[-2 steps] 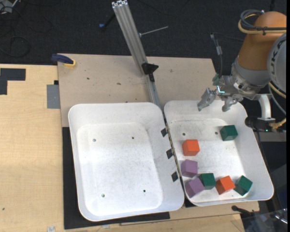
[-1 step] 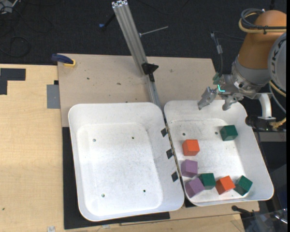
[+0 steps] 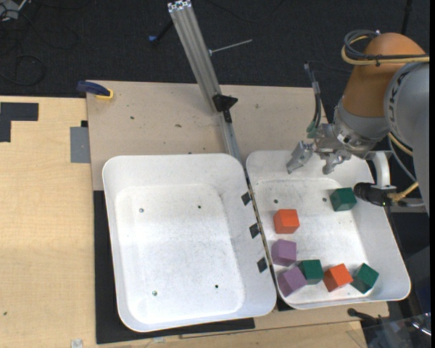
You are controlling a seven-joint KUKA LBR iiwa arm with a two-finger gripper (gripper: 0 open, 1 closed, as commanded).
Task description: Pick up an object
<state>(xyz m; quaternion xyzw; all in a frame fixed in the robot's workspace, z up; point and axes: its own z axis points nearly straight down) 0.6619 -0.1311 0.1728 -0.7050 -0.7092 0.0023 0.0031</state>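
Near edge, right bin (image 3: 391, 281): purple block (image 3: 291, 279), green block (image 3: 312, 269), orange block (image 3: 338, 275), green cube (image 3: 365, 276). Farther right, gripper (image 3: 317, 160) spread wide, holding nothing, over far rim. Judged barely begun: all 7 blocks unpicked.

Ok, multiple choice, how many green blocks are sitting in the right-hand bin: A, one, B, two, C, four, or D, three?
D: three green blocks lie in the right bin, one up near the gripper at, one in the lower cluster at, and one in the bottom corner at.
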